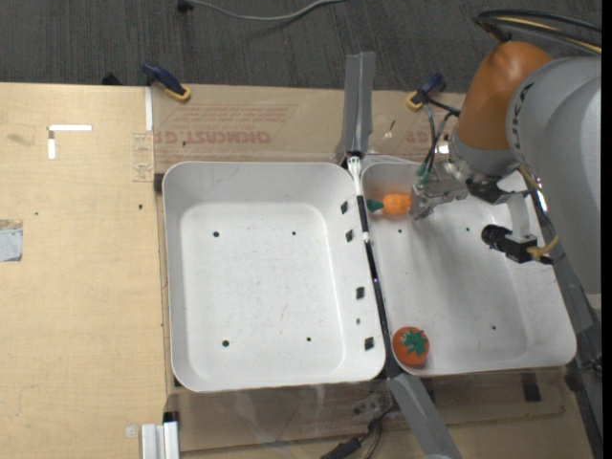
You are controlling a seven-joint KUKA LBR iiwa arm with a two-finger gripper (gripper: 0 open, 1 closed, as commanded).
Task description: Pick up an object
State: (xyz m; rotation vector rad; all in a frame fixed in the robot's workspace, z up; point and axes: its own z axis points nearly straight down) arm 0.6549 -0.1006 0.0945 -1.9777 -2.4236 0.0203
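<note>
Gripper (427, 197) beside orange carrot (393, 204) (smooth, tapered).

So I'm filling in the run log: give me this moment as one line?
phase: reaching | gripper: beside carrot, right bin's far-left corner | tomato: near-left corner, untouched | grasp: none seen

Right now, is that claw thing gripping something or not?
Gripper: whether it grips cannot be told; it sits beside the orange carrot-like toy at the right bin's far left corner.
</note>
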